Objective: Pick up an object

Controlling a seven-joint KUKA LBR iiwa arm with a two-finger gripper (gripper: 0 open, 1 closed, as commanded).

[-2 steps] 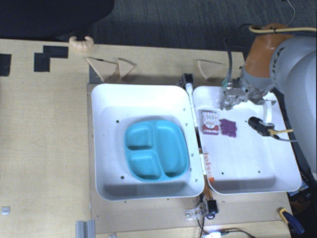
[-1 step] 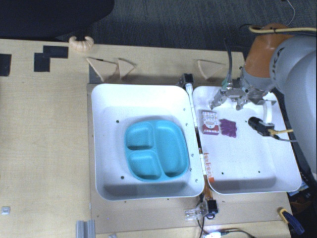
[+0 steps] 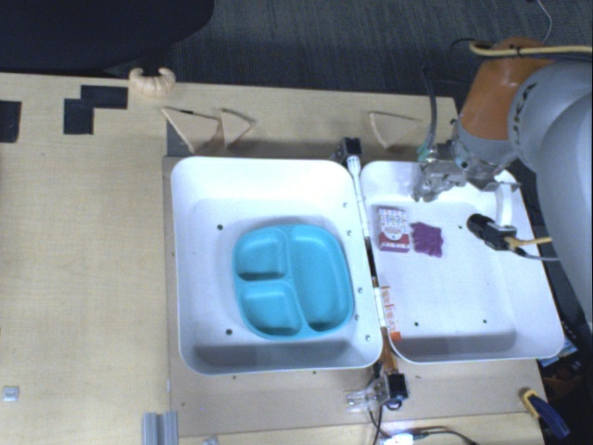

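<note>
Turquoise plastic, smooth and glossy: a rounded tray [image 3: 295,278] with 3 compartments lies flat in the left white bin [image 3: 199,341]. In the right bin [image 3: 463,332] I see 2 small things just beside each other, a flat white-and-red rectangular packet [image 3: 393,228] and a crumpled purple piece [image 3: 427,239]. The metal gripper [image 3: 426,189] hangs just beyond them, near the far wall; I cannot tell whether it is spread or pressed together.

Print on the red-and-white packet [image 3: 393,228] is too blurred to read
</note>
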